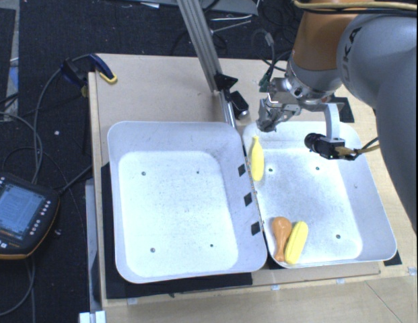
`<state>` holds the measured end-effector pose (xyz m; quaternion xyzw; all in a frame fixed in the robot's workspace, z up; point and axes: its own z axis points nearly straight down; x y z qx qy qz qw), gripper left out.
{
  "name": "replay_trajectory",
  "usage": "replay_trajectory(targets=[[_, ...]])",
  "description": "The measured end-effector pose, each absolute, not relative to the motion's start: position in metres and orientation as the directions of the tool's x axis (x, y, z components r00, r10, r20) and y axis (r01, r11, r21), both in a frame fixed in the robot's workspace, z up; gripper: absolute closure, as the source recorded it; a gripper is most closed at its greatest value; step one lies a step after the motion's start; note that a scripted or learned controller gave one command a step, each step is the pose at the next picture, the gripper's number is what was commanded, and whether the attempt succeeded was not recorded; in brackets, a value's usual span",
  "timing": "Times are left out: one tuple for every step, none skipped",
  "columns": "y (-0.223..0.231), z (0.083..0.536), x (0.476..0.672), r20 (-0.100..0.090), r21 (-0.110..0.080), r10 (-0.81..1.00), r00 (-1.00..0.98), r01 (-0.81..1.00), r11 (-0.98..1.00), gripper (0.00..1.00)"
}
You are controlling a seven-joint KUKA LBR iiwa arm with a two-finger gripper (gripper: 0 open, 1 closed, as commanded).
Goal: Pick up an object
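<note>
- Camera view: yellow banana (257,159) lies against right bin (343,200) left wall, open floor beside it.
- gripper (268,123) just above banana's far end; finger state unclear.

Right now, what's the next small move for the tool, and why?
Probably a short descent toward the yellow piece. The tool hovers just above its upper end at the right bin's left wall, with nothing seen between its fingers.
</note>
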<state>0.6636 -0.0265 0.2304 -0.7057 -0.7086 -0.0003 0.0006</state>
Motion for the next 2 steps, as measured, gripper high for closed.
replay_trajectory(targets=[[0.017, 0.228, 0.666, 0.001, 0.0, 1.0, -0.003, 1.0, 0.003, 1.0], [0.07, 0.241, 0.666, 0.002, 0.001, 1.0, -0.005, 1.0, 0.005, 1.0]])
